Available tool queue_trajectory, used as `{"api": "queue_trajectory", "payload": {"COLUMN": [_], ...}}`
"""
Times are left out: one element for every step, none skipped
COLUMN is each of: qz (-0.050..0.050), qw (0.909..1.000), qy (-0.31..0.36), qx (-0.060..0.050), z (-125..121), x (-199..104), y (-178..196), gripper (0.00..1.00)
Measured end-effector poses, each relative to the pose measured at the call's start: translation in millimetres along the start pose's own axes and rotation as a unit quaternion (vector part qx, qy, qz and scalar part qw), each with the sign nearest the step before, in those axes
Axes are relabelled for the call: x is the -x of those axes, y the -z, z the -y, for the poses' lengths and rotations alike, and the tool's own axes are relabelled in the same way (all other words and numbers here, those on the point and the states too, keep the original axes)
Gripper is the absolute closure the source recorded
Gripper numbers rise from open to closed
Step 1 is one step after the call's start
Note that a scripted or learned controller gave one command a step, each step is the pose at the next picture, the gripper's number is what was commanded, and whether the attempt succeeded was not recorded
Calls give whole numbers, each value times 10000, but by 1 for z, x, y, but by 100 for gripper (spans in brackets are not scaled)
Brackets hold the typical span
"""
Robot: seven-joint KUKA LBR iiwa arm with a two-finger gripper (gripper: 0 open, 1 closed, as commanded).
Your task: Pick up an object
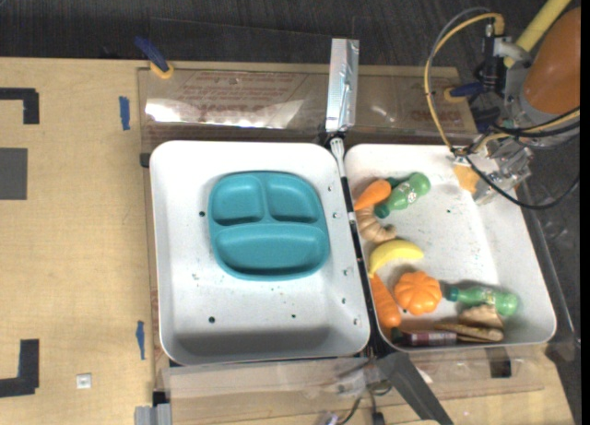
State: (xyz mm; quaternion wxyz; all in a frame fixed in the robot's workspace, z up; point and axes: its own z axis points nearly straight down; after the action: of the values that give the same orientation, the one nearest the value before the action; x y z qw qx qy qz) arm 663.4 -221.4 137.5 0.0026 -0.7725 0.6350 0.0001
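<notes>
One hand (pixel 499 167), low over the back right corner of the right bin (pixel 527 257), half lost among cables; impossible to tell how far open, and nothing seen held in it. Probably parked there at the start of a reach, close to the nearest candidate.

Just beside the hand, to its left in view, a small orange-yellow piece (pixel 466 179) by the bin's back wall; too small to judge any long axis or heading.

Further off, a green bottle (pixel 407 191) lying flat, long axis slanting from front left to back right, touching a carrot (pixel 372 194) on much the same slant. Nearer the front, a yellow fruit (pixel 395 253), an orange pumpkin (pixel 418 292), and a second green bottle (pixel 485 301) with its long axis across the bin, resting on some wooden pieces (pixel 470 328).

Most toys crowded along the left wall and front, seemingly scattered at random rather than arranged.

Beyond, in the left bin (pixel 175 230), a teal divided plate (pixel 268 225), flat and open side up, well apart from the hand; both bins on the tan desk (pixel 74 230).
</notes>
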Motion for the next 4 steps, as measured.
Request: {"api": "queue_trajectory", "payload": {"qz": [-35, 8, -13, -9], "qw": [9980, 9978, 9982, 9934], "qy": [-623, -662, 599, 1147], "qx": [-69, 18, -10, -57], "z": [3, -38, -58, 36], "x": [13, 36, 43, 142], "y": [128, 52, -49, 54], "gripper": [100, 100, 100, 100]}}
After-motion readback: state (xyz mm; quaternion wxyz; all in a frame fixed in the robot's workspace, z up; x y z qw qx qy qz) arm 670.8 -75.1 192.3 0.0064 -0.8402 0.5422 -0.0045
